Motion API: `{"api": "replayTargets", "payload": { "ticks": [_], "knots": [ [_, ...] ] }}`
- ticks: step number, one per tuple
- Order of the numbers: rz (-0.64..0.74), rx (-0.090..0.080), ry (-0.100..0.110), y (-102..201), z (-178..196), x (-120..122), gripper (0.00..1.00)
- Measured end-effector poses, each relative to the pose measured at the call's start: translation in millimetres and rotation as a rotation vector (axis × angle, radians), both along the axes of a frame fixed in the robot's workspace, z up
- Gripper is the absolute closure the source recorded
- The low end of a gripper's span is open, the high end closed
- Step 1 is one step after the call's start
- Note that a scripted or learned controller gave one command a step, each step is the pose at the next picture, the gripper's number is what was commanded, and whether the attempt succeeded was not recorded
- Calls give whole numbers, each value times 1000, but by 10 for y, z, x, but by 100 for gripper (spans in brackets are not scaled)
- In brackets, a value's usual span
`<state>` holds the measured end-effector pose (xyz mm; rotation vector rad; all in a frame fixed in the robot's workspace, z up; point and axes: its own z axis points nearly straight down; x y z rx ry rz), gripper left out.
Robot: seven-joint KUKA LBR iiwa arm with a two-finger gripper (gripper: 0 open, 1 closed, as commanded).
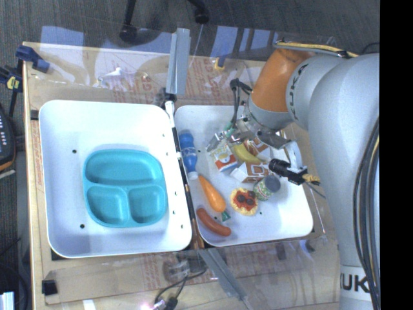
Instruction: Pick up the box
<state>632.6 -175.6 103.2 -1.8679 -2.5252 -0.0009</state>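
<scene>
Bench with left bin [58,173] holding blue tray [124,187], right bin [290,218] toy food; finger state unclear.

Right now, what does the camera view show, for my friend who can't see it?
The grey arm's gripper hangs over toy food in the right bin: a carrot, sausage, banana and small box. A blue tray lies in the left bin.

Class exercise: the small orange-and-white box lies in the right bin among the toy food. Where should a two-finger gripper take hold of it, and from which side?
Probably from above, fingers across the narrow sides of the box, which seems to lie flat. The banana crowds its right edge, so its freer left end looks safest.
</scene>
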Motion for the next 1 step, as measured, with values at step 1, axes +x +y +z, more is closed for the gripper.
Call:
{"api": "replayTargets", "payload": {
  "ticks": [1],
  "knots": [
    [-13,0,-1,198,999,121,100]
  ]
}}
